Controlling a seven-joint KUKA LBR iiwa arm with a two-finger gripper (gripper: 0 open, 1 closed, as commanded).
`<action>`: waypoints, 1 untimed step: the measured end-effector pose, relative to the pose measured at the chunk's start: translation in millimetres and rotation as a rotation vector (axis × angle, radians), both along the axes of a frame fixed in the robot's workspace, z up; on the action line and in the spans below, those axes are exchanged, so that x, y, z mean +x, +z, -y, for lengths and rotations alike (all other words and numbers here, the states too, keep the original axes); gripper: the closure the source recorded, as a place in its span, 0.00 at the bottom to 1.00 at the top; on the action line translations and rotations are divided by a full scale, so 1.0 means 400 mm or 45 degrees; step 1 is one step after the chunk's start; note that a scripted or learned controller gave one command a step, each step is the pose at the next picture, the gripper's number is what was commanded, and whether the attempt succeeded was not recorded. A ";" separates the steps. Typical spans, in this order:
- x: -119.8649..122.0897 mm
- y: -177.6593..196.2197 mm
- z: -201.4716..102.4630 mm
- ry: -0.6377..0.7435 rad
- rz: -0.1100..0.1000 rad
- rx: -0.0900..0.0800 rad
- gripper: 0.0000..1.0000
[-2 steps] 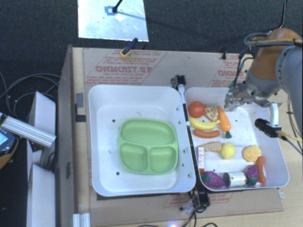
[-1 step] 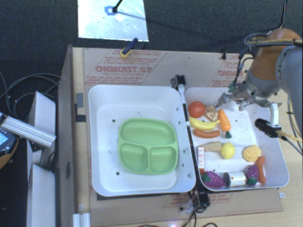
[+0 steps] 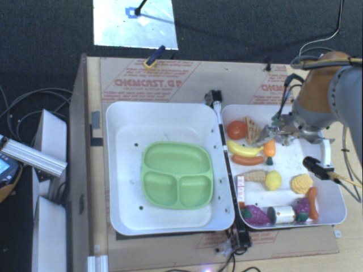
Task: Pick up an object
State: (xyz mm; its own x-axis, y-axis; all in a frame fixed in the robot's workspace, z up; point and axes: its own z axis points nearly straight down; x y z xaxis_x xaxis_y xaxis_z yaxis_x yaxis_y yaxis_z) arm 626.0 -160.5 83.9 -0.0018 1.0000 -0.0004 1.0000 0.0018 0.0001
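The gripper [image 3: 271, 134] sits low in the right bin [image 3: 334, 208], near the small carrot [image 3: 270, 148] and banana [image 3: 244, 149]; the approach step appears in hand. Its grasp state cannot be determined. The next move likely requires centring over one item before descending.

Dark carpet floor [image 3: 45, 33] — shiny metal sheet [image 3: 134, 15]

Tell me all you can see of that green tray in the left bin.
The green tray is a pale green plate that looks like moulded plastic, with rounded corners and three compartments: one wide one along the far side, two smaller ones nearer the camera. It lies flat, right side up, on the floor of the left white bin, slightly right of its middle. Nothing sits on it.
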 end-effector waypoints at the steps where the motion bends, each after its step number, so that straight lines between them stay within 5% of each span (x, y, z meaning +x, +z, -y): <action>1: -0.161 0.000 -0.040 0.000 0.000 0.000 0.00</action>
